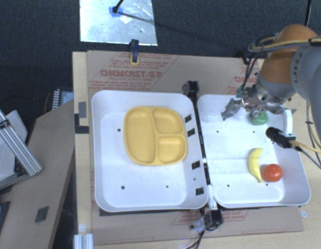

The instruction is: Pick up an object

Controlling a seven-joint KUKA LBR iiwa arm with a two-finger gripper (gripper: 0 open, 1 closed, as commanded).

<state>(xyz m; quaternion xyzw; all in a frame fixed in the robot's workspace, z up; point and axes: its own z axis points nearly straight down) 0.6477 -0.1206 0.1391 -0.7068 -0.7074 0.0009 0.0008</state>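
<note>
Bins sit side by side on the surface point(150, 69) in front of you: the left bin point(106, 154) carries a yellow divided plate point(152, 135), and the right bin point(230, 154) carries the loose things. You will find the arm point(293, 51) reaching in from the right, its orange band above the wrist, with the tool point(243, 107) low over the far part of the right bin. You cannot tell from this view whether the tool is released or clenched, and nothing can be made out in its grip. Look just to the right of the tool for a green object point(259, 118), partly hidden under the wrist, lying near the bin's far right corner. Toward the near right of the same bin you have a banana point(255, 164) and a red ball point(272, 172), the two touching, the ball on the banana's right side. Both lie well apart from the tool.
</note>
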